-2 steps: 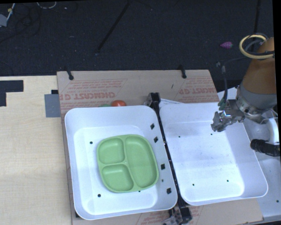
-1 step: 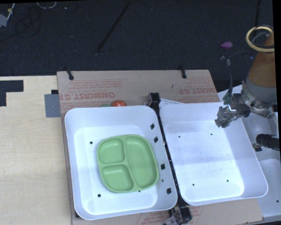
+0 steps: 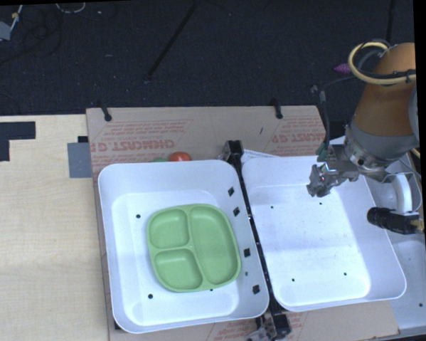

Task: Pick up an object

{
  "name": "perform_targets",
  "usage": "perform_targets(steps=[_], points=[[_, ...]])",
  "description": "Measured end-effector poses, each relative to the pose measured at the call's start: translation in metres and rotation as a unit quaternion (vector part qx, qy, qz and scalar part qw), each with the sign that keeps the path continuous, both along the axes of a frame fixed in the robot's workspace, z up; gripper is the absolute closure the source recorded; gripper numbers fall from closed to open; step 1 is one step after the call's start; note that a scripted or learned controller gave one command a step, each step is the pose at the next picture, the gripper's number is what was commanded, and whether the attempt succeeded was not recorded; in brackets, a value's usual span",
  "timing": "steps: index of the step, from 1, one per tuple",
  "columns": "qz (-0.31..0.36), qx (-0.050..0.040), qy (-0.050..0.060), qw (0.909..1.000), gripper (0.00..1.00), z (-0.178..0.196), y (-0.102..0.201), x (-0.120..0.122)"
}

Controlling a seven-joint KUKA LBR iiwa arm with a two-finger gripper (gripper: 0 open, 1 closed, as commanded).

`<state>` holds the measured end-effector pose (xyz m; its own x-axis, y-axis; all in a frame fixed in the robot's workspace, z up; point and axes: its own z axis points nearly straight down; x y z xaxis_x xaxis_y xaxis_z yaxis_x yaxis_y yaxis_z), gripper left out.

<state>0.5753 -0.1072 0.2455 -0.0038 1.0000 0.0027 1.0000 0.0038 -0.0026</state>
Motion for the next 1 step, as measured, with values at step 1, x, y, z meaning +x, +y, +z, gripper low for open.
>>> perform_targets(steps=[1], points=[[0.001,0.0001,0.000,1.0000,1.00,0.0008,0.0592,0.0050]])
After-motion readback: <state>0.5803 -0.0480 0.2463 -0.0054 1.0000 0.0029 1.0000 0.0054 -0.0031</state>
